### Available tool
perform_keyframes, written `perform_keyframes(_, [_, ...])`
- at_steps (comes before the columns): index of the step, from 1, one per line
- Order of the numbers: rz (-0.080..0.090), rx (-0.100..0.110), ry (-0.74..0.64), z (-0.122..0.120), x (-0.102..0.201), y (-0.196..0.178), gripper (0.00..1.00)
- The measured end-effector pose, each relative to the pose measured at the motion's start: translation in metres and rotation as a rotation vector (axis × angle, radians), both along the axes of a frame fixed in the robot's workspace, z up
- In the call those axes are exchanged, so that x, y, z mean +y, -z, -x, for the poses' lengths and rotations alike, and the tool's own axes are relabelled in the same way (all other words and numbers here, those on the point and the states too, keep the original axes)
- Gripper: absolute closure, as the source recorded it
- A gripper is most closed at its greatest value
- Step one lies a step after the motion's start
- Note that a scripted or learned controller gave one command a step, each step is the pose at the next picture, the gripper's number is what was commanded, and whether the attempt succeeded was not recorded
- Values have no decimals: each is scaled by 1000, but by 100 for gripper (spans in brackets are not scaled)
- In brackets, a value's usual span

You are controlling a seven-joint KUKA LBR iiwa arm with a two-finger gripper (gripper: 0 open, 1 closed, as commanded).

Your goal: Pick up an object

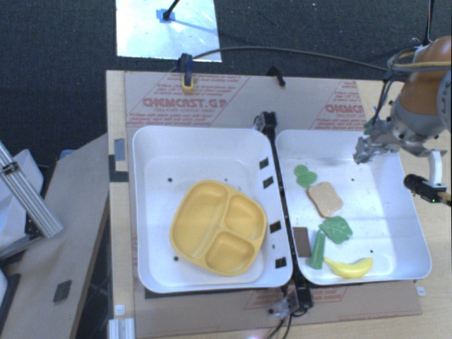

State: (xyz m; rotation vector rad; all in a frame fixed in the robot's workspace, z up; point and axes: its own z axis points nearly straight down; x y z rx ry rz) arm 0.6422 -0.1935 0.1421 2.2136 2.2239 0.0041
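Near edge of right bin [402, 210]: I see banana [349, 267], green pieces, bread slice [325, 199] mid-bin. Yellow divided plate [219, 227] in left bin. Gripper [364, 152] over right bin's far edge; grip state unreadable.

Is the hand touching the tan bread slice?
Apart. The camera view shows bare white bin floor between the hand and the tan bread slice.

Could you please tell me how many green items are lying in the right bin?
3: a small piece near the bin's left wall, a leafy piece below the tan slice, a long piece beside the banana.
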Motion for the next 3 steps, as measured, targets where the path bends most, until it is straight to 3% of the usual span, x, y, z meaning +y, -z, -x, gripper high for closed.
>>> perform_keyframes(2, [2, -4, -2, -10, -6, -108, 100])
perform_keyframes(3, [-1, 2, -4, -8, 46, -112, 100])
